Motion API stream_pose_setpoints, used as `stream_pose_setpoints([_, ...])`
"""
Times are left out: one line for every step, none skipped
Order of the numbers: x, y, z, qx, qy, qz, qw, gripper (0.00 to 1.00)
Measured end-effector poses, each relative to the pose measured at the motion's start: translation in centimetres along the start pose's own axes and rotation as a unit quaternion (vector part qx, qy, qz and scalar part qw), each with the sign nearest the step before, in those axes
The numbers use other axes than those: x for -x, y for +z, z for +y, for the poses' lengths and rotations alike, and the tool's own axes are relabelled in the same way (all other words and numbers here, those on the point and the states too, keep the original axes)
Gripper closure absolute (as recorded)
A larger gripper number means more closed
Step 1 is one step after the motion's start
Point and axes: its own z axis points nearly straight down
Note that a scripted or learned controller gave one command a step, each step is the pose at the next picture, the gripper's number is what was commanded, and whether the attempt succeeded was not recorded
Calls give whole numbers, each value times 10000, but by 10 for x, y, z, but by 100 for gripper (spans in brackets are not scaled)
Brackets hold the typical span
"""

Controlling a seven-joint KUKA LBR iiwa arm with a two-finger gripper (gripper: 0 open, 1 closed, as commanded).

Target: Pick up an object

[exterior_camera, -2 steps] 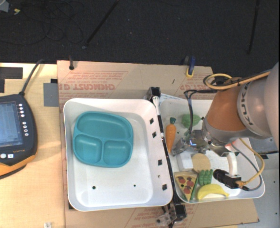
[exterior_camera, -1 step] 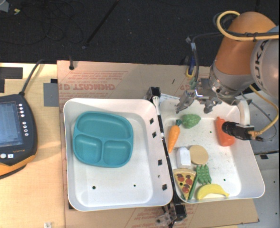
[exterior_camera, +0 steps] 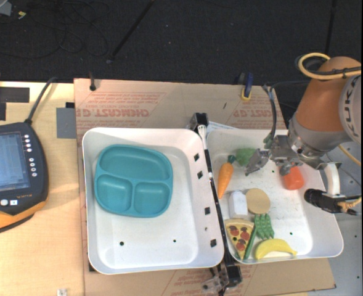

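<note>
Toy food crowds the right bin [exterior_camera: 329, 239] as my arm [exterior_camera: 326, 106] reaches in from the right. My jaws [exterior_camera: 259, 160] hang over the bin's upper half, just beside a green toy [exterior_camera: 243, 155]; from this angle I cannot tell whether they are spread or closed, or whether anything sits between them. A carrot [exterior_camera: 224, 177] lies near the bin's left wall, and a red-orange piece [exterior_camera: 293, 178] sits below my wrist. Lower down are a white cylinder [exterior_camera: 237, 202], a tan disc [exterior_camera: 258, 200], a pizza slice [exterior_camera: 238, 233], a green vegetable [exterior_camera: 262, 227] and a banana [exterior_camera: 275, 247]. The left bin [exterior_camera: 107, 239] holds a teal divided plate [exterior_camera: 133, 180]. A tablet [exterior_camera: 8, 168] rests on the bench [exterior_camera: 52, 239] at left.
</note>
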Motion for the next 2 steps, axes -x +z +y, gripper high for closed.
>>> stream_pose_setpoints([-45, 5, -25, 15, -38, 20, 10000, 0])
stream_pose_setpoints([-129, 4, -61, 12, -62, 31, 10000, 0])
